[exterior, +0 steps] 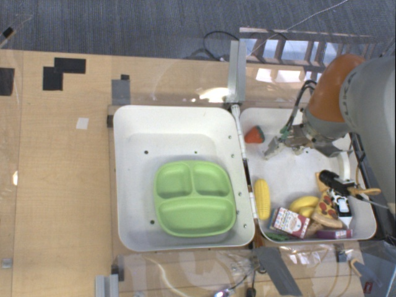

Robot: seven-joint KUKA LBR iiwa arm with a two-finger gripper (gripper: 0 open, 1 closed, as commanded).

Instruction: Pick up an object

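My gripper [273, 147] hangs low over the back part of the right bin [291, 172], just right of a small red toy with a green top [253, 135] that lies against the bin's left wall. It stands a little apart from that toy. Toward the front of the bin lie a yellow corn cob [262, 198], a yellow banana [302, 203], a red box [290, 221], a pizza slice [326, 218] and a black and white item [338, 195].
The left bin [133, 135] holds a green divided plate [195, 198]. A metal post [236, 73] rises at the back between the bins. The grey arm with its orange band [331, 94] covers the right bin's back right corner.
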